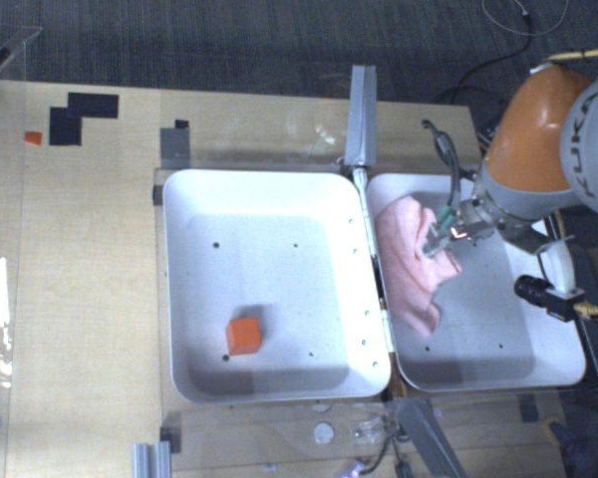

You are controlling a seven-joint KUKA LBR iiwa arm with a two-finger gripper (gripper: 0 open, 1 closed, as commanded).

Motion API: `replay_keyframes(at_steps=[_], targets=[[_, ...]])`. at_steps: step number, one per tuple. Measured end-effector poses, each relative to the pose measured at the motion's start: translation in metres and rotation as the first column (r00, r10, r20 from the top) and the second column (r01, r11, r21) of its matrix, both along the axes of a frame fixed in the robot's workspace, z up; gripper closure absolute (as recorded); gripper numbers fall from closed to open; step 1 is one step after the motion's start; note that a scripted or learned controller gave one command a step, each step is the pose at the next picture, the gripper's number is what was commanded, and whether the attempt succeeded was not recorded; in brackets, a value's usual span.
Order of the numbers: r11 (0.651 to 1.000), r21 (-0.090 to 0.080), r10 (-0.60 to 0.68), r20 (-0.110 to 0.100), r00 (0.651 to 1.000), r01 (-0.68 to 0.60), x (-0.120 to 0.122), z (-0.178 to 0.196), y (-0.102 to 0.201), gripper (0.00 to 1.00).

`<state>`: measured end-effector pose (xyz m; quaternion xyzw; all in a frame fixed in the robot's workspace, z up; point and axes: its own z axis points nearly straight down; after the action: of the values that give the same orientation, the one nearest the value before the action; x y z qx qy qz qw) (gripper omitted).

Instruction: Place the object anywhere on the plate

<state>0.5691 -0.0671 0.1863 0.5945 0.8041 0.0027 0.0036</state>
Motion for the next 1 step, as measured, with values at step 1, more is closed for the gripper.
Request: replay_keyframes(at_steps=[1], targets=[[1.0,-0.001,0.007,0.0,1.0,-0.007,0.0028,0.0401,0.0014,1.0]])
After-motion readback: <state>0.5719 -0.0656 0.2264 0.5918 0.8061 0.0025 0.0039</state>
